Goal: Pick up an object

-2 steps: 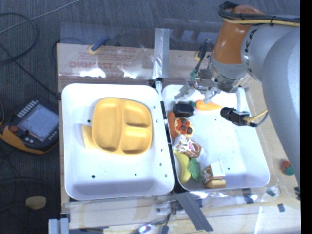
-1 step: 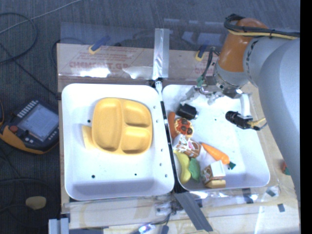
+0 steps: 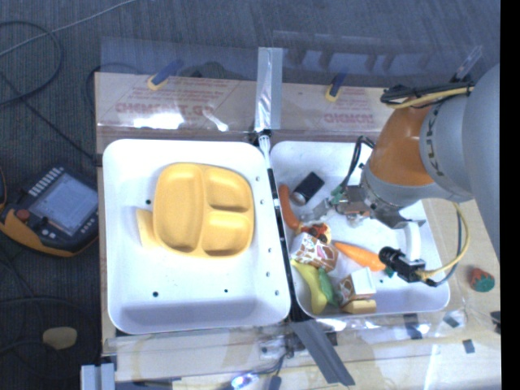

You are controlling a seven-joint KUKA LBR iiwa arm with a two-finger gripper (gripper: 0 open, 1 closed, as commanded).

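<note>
Nearby, yellow tray (image 3: 203,208), left bin (image 3: 122,299), handheld controller (image 3: 50,211) on floor.

— Inspector: What is obscured in the right-hand shallow white bin (image 3: 435,297)?

— Assistant: The grey arm with the orange band (image 3: 406,149) covers the bin's upper right part. Its two-finger gripper (image 3: 351,204) is too small to read.

— Inspector: Anything cut off?

— Assistant: The arm runs past the right edge. The small printed packet (image 3: 315,253) shows blurred markings, illegible.
</note>
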